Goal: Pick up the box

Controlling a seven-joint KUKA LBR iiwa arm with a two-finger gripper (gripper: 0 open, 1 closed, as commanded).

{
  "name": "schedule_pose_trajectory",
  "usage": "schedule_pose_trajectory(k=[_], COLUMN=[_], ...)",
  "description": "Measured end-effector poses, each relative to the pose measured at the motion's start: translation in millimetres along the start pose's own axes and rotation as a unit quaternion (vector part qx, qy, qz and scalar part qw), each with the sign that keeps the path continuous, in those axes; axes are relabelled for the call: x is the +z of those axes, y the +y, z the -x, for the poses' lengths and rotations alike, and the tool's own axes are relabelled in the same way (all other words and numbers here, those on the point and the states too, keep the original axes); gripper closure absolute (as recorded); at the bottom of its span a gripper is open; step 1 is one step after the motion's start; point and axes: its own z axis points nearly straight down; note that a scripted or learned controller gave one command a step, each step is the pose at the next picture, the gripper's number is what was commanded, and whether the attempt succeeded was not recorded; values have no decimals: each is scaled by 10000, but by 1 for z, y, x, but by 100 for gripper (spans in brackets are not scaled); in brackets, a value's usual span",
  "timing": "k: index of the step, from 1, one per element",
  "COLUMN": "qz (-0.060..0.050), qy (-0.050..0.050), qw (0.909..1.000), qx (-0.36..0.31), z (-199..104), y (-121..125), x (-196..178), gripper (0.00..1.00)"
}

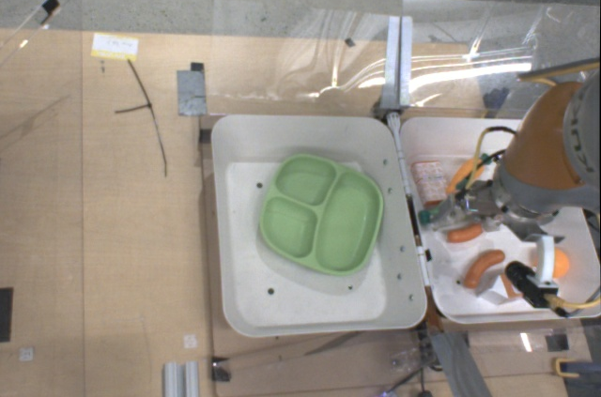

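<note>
Bins (pixel 235 311) white; divided plate (pixel 322 214) pale green; box (pixel 430 180) pink-speckled; two sausages (pixel 484 267) orange-red; desk (pixel 94 245) light wood-grain.

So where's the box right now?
The box lies in the right bin, near its left wall, with the sausage nearer the camera and the gripper beside it.

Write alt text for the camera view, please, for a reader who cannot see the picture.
The grey and orange robot arm reaches from the right over the right white bin, which holds a small pink box, two toy sausages and an orange item. The left white bin holds a green divided plate.
</note>
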Motion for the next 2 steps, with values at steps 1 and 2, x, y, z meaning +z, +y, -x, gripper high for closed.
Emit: schedule_pose_trajectory(k=[1,2], qz=[-43,-331], qy=[7,13], qw=[9999,9991], qx=[115,-272], z=[9,8], y=[78,104], x=[-9,7], gripper=[0,0])
